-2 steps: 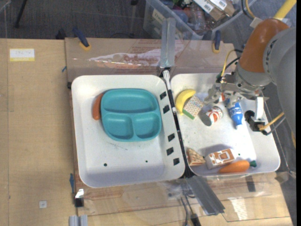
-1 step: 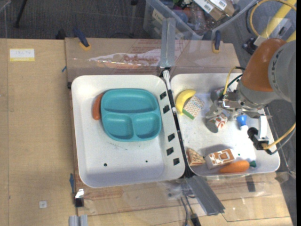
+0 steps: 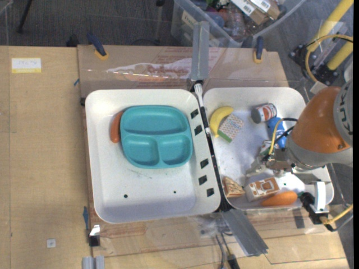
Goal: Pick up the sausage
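The sausage (image 3: 115,129), reddish-orange and long, lies in the left bin (image 3: 146,203) against the left edge of a teal divided plate (image 3: 156,135), which hides part of it. My gripper (image 3: 268,161) hangs low over the right bin (image 3: 247,97), far to the right of the sausage. It sits just above a small printed box (image 3: 261,188). The grey arm with its orange band (image 3: 318,129) covers the bin's right side.
The right bin holds a banana (image 3: 219,116), a speckled sponge-like pad (image 3: 230,128), a small can (image 3: 264,113), a blue item (image 3: 274,129), a brown wedge (image 3: 233,188) and an orange carrot-like piece (image 3: 279,199). A clear tub of clutter (image 3: 241,4) stands behind the bench.
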`<state>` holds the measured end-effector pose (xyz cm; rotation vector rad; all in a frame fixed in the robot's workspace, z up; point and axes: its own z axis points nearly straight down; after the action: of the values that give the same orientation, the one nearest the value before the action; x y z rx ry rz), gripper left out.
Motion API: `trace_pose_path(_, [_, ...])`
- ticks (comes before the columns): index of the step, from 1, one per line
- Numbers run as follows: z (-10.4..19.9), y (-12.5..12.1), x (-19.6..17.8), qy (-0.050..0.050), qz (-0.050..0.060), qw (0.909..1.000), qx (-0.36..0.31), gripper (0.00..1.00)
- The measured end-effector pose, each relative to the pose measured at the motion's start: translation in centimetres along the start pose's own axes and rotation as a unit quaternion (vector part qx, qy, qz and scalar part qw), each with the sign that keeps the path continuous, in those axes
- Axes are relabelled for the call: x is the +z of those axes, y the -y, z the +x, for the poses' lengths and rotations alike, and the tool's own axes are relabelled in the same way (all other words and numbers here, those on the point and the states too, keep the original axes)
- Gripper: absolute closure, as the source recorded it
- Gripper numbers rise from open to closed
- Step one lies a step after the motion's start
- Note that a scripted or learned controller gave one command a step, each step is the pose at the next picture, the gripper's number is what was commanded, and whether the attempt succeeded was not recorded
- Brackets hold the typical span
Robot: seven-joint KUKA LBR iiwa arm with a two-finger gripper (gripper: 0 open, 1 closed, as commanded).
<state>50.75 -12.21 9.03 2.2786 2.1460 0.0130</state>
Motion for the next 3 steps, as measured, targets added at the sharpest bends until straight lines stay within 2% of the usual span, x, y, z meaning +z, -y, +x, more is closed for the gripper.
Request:
trace_pose_path(1, [2.3,-15.7,0.2,0.000,0.002,0.9901,-0.140,0.00])
trace_pose_path(2, [-6.1,-16.7,0.1,-0.008,0.008,0.9998,-0.015,0.00])
trace_pose_path(3, [-2.7,-5.7,-0.1,0.000,-0.001,0.9962,0.087,0.00])
